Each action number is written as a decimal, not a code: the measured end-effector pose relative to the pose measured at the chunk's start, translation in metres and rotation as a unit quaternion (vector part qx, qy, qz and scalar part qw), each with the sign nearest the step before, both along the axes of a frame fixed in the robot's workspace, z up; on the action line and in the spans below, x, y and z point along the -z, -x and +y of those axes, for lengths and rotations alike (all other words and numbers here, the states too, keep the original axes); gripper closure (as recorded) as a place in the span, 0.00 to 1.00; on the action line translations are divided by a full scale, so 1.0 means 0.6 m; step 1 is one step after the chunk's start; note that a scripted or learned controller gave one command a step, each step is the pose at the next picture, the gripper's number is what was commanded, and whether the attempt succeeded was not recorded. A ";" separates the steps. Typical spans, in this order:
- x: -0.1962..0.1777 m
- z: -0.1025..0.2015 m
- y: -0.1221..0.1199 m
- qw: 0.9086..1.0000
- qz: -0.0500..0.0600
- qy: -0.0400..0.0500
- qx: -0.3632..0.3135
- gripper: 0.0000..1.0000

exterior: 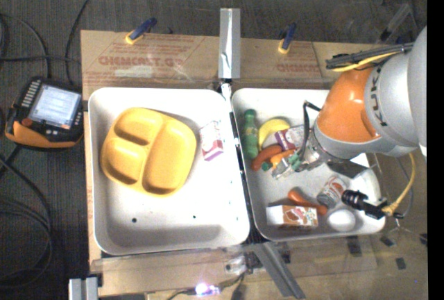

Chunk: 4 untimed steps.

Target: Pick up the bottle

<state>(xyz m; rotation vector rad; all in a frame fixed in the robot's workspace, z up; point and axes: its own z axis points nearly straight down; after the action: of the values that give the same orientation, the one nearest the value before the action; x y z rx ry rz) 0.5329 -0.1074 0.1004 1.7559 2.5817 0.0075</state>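
Observation:
The bottle (249, 133) is dark green and lies lengthwise along the left wall of the right bin (258, 219), cap toward the far side. My gripper (294, 158) hangs over the middle of that bin, to the right of the bottle and apart from it. It sits just above an orange carrot (266, 157) and a yellow fruit (273, 128), which lie between it and the bottle. The arm's orange band and grey body cover the bin's right side.
Near the right bin's front lie a small brown-and-white carton (299, 216), a white egg (340, 220), a red-labelled can (331, 191) and a red-orange vegetable (302, 196). The left bin (139, 229) holds a yellow divided plate (148, 150) and a small pink-and-white carton (212, 141).

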 end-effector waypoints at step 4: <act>0.014 -0.157 -0.214 0.998 0.031 -0.005 -0.056 1.00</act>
<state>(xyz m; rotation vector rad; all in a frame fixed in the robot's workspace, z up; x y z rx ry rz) 0.6614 -0.2014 0.0921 1.6374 2.7262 -0.0323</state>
